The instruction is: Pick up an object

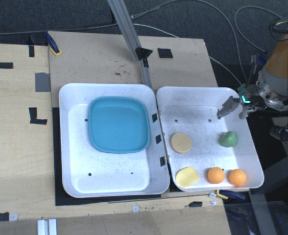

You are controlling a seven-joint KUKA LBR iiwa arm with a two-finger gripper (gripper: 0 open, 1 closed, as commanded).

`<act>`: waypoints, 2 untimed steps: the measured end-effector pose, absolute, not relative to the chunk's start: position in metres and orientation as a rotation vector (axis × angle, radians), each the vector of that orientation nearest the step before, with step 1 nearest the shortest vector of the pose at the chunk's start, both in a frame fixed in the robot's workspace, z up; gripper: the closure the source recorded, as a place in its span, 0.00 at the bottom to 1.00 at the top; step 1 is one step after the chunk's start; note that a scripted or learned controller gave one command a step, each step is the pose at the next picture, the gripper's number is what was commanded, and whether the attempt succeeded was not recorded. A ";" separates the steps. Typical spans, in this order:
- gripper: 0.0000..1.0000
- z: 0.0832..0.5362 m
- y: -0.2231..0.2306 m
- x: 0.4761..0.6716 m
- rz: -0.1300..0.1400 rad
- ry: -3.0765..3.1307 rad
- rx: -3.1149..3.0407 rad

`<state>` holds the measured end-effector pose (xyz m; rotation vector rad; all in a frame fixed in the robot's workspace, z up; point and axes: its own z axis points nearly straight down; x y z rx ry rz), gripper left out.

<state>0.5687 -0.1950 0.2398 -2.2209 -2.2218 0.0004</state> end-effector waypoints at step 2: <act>0.00 0.190 -0.194 0.577 0.004 -2.220 -2.218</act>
